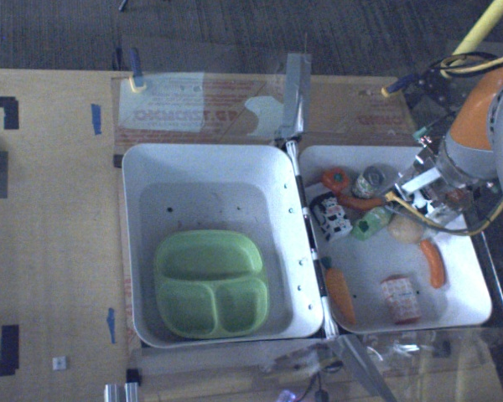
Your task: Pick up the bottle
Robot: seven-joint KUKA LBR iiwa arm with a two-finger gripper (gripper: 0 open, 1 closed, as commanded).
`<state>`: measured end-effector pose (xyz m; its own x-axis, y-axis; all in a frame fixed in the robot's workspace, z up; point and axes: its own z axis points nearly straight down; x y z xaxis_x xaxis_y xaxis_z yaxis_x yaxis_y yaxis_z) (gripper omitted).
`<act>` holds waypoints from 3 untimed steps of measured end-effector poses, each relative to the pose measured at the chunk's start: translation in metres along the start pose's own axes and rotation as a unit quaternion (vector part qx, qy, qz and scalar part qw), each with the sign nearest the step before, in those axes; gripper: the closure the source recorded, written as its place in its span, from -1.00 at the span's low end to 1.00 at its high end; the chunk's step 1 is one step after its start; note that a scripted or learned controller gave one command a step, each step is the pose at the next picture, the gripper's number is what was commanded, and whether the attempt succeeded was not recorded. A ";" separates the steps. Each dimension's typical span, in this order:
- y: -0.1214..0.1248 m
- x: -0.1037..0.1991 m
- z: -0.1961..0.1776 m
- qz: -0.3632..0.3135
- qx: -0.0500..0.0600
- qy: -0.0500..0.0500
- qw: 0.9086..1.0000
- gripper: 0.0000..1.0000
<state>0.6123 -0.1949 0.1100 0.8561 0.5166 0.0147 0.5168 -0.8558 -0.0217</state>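
Nearest the camera, along the bottom edge, the tan wooden counter carries two shallow white plastic bins side by side. In the left bin a pale green moulded plate with three compartments lies flat toward the near wall.

In the right bin, closest to the near wall, an orange carrot-shaped toy lies beside the bin's left wall, and a small reddish packet with a pale printed label lies to its right. A little farther back, an orange-red sausage-shaped toy lies near the right wall. Beyond these, toward the middle of the bin, a small green plastic bottle lies on its side, with a black-and-white box-shaped toy just to its left. A pale rounded object sits just to the bottle's right, partly under a cable. Farther back, a round red tomato-like toy rests by the far left corner, and a small grey round-topped jar stands beside it.

The grey arm with its orange band reaches in from the right, and the gripper hovers over the bin's far right part, near the bottle. Whether the jaws are open or closed cannot be told. Nothing is visibly between them.
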 end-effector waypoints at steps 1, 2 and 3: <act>-0.050 0.011 0.026 0.143 -0.010 -0.006 0.990 -1.00; -0.050 0.013 0.018 0.140 -0.009 -0.007 0.990 1.00; -0.051 0.013 0.018 0.140 -0.009 -0.007 0.990 -1.00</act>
<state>0.5973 -0.1443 0.0935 0.9660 0.2586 -0.0037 0.2586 -0.9660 -0.0054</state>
